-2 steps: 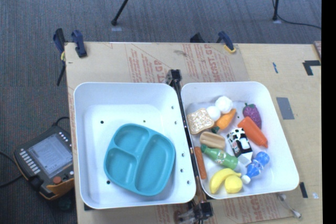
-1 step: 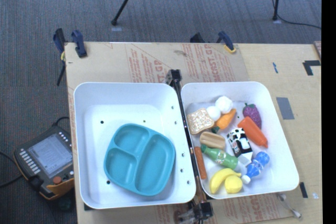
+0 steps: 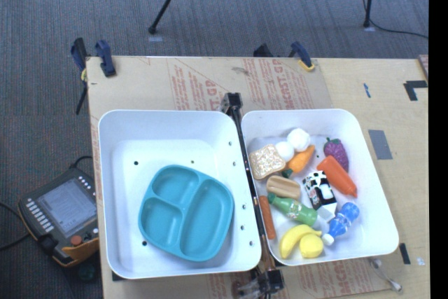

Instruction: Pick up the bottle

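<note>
A green toy bottle [image 3: 292,208] lies on its side in the right bin [image 3: 369,171], near that bin's middle, its neck pointing left toward the hot dog bun [image 3: 283,186]. It rests between the bun above and the yellow banana [image 3: 295,237] below. A black and white milk carton [image 3: 318,190] sits just to its right.
The right bin also holds a cracker [image 3: 266,161], white balls [image 3: 297,138], carrots [image 3: 337,176], a purple fruit [image 3: 336,148], a lemon [image 3: 312,246], a blue and white item [image 3: 341,222] and a red stick [image 3: 267,216]. A blue divided plate [image 3: 186,212] lies in the left bin [image 3: 115,150].
</note>
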